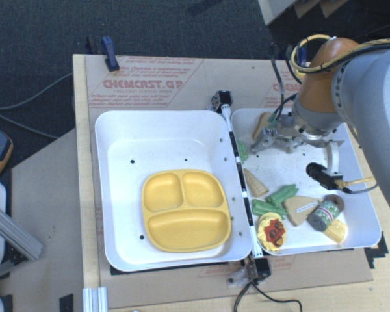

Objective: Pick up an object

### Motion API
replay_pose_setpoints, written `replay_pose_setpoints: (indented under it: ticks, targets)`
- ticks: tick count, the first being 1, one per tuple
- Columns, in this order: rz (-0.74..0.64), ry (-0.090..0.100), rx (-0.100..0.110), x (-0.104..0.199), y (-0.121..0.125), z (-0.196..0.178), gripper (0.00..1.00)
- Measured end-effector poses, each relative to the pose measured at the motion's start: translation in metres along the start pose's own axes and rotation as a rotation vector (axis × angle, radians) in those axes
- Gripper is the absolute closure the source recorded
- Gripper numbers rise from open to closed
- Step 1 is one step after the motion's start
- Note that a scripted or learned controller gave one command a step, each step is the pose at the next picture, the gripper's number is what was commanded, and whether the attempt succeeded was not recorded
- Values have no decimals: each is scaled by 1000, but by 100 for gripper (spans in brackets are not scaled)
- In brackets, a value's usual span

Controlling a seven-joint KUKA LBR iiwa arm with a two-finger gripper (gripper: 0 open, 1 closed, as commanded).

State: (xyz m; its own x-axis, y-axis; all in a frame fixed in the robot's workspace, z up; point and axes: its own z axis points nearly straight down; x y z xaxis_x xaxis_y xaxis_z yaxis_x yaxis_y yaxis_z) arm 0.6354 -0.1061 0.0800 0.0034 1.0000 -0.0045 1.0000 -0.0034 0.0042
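Reaching into the right bin, nothing yet picked.

The gripper [273, 138] sits low at the far end of the right bin [364, 236]; whether its fingers are spread or pressed together I cannot tell, the arm's wrist covering them. I judge this the approach step. Candidate objects lie toward the near edge: green pieces [276, 199], a tan wedge [254, 184], a small can [324, 214]. The next move calls for settling over one.

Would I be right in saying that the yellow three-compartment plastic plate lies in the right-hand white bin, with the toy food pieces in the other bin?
Not quite: the camera view shows the yellow three-compartment plastic plate in the left-hand white bin. The toy food pieces lie in the other, right-hand bin.
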Motion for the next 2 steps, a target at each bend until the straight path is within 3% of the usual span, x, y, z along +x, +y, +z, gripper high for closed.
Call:
replay_pose_setpoints:
  ticks: [1,2]
  targets:
    - [-5,3,-1,7,33,-5,0]
    - [1,2,4,-60,17,-5,0]
